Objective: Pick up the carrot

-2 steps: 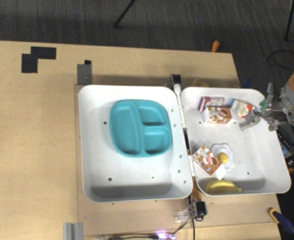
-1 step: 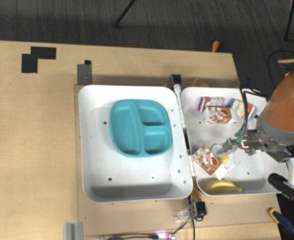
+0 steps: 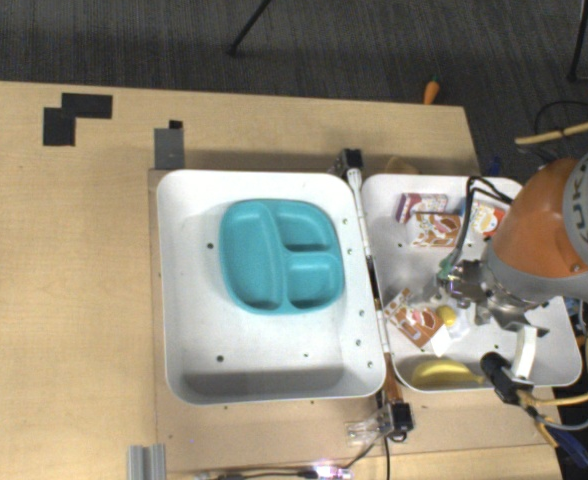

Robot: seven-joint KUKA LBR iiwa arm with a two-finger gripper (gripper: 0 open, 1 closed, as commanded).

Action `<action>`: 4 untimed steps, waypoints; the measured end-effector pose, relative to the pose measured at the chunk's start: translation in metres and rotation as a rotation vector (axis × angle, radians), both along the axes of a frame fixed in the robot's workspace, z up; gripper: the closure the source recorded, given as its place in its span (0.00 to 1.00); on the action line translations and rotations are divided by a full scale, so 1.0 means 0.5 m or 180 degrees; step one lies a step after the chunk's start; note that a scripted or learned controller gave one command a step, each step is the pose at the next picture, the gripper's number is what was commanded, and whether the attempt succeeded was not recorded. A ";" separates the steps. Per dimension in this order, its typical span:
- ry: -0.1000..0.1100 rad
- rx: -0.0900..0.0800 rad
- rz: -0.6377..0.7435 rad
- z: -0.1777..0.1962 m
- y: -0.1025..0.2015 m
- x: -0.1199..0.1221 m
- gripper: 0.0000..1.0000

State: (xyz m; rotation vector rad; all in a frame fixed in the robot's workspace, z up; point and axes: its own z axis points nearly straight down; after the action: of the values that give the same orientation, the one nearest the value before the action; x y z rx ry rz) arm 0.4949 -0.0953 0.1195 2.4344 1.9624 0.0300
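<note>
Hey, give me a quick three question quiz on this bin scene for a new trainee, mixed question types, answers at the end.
1. True or false: the teal divided tray lies in the left bin.
2. Which bin is the arm over? A) left B) right
3. What yellow item lies by the right bin's near wall?

Key: 1 true. 2 B. 3 a banana-like yellow piece; whether the pincer holds anything cannot be told.
</note>
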 end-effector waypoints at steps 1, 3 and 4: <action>0.0056 0.0011 -0.0411 0.135 0.098 0.146 0.00; 0.0061 -0.0026 0.0844 -0.013 -0.187 0.173 0.00; 0.0057 -0.0008 0.0037 -0.067 -0.192 0.015 0.00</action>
State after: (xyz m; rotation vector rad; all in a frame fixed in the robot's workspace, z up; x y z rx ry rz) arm 0.5023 -0.1915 0.0861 2.4303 1.9826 0.0060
